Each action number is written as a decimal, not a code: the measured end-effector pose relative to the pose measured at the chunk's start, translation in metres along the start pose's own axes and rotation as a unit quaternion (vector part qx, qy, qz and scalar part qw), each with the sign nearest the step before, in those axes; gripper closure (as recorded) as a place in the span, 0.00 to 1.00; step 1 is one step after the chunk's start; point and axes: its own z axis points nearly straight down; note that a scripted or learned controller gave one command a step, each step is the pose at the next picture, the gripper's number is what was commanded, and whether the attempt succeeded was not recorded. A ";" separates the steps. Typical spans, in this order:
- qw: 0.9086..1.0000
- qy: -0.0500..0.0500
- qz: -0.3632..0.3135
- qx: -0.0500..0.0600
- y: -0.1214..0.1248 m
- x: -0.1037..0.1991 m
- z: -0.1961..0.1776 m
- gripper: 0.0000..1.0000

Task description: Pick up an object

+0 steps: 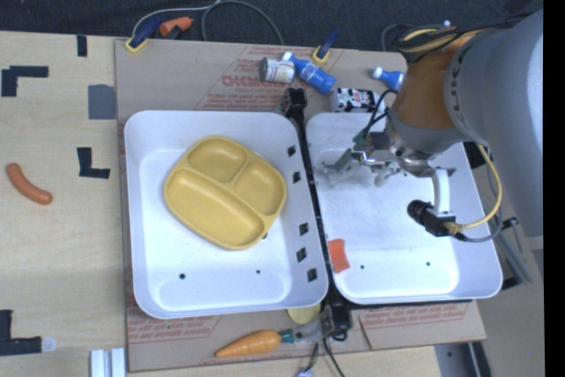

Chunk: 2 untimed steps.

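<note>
My gripper [355, 163] hangs over the upper left part of the right bin [397, 278], below the orange band of the arm [424, 93]. A small orange block [338, 256] lies at the right bin's left wall, well below the gripper and apart from it. A yellow divided plate [225, 190] rests in the left bin [150, 278]. The arm's wrist hides the bin floor right under it.
Outside the bins lie a carrot [248, 344] at the front edge, a sausage [29, 184] on the far left, and a blue-and-white bottle [300, 71] at the back. A black cable plug [424, 216] hangs over the right bin.
</note>
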 end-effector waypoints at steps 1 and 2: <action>1.000 -0.001 0.001 0.000 -0.002 -0.009 0.039 0.00; 1.000 0.000 -0.003 -0.007 0.057 0.057 -0.069 0.00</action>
